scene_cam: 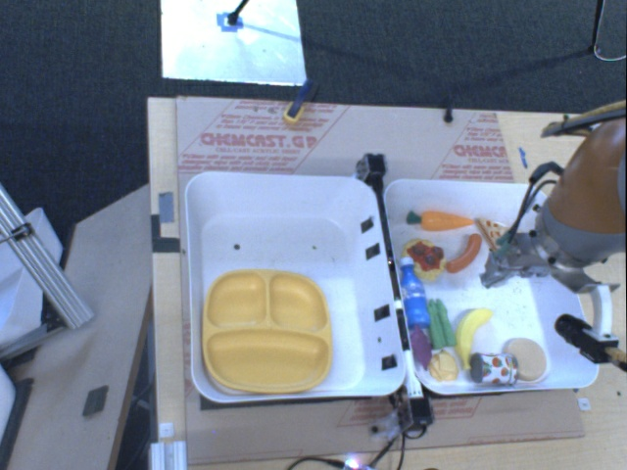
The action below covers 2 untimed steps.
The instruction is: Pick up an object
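Two white bins side by side on the bench. Left bin [284,199] has a yellow divided plate [266,331] sitting toward its 7 o'clock corner. Right bin [568,375] holds the toy food: carrot [443,220] up at 11 o'clock, pizza slice [489,231] just right of it, a small red-topped piece [425,255] and a sausage [463,253] below those. Blue bottle [414,297] lies along the bin's 9 o'clock wall, w/ a purple item [420,344] and green veg [441,323] under it. Banana [472,329] approx. mid-bin, toward 6. Along the 6 o'clock edge: a yellow lump [443,365], a patterned cup [492,368] on its side, a tan round thing [529,358].

Arm comes in from 3 o'clock. Gripper [495,267] hangs over the bin's centre, near the sausage & above the banana; fingers too blurred/small to read, can't tell if spread or pinched, nothing visibly between them.
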### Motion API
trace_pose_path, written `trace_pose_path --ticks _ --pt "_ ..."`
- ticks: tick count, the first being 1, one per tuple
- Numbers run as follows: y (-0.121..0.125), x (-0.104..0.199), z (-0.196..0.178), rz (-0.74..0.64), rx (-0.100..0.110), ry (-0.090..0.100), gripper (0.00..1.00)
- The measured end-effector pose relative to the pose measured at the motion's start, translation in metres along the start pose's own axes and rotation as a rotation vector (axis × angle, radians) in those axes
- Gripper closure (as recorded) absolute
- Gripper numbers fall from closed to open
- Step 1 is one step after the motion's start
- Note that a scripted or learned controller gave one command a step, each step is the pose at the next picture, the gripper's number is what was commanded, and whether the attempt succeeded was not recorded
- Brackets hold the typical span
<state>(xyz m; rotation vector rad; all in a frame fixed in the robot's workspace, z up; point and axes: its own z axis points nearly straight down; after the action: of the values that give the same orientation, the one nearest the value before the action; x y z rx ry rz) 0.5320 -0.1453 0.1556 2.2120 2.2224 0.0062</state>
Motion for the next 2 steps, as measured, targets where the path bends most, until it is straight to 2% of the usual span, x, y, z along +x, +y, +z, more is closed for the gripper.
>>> trace_pose_path --ticks 1,2 --pt "-0.0001 -0.0012 -0.0643 0.000 -0.001 -0.001 1.00" --pt "0.0010 -0.0013 -0.0692 0.000 0.003 0.000 1.00"
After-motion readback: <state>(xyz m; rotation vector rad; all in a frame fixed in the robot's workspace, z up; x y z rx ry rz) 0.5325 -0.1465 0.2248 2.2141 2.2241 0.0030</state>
